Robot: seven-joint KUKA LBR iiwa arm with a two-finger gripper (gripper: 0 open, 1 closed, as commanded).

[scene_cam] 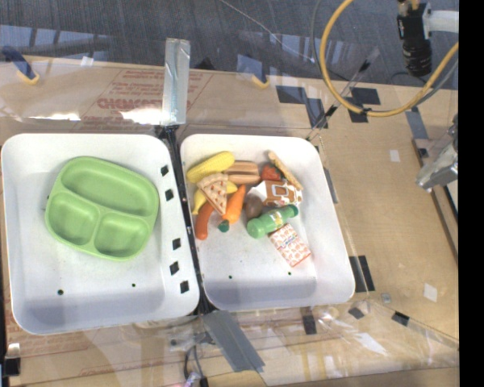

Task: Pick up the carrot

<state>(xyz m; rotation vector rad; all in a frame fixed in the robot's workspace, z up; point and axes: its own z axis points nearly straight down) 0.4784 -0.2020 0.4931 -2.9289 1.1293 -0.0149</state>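
The carrot (235,202) is orange with a small green stub at its lower end. It lies slanted in the right bin (323,272), in the middle of a pile of toy food. A pizza slice (216,191) touches its left side and a brown piece (252,208) lies against its right side. A grey part of the arm (437,166) shows at the right edge, well away from the bin.
Around the carrot lie a banana (210,166), a hot dog (244,170), a green bottle (271,220), an orange sausage (202,225) and a red-and-white packet (290,245). The left bin (32,297) holds a green divided plate (102,208). A yellow cable (339,79) loops at the back right.
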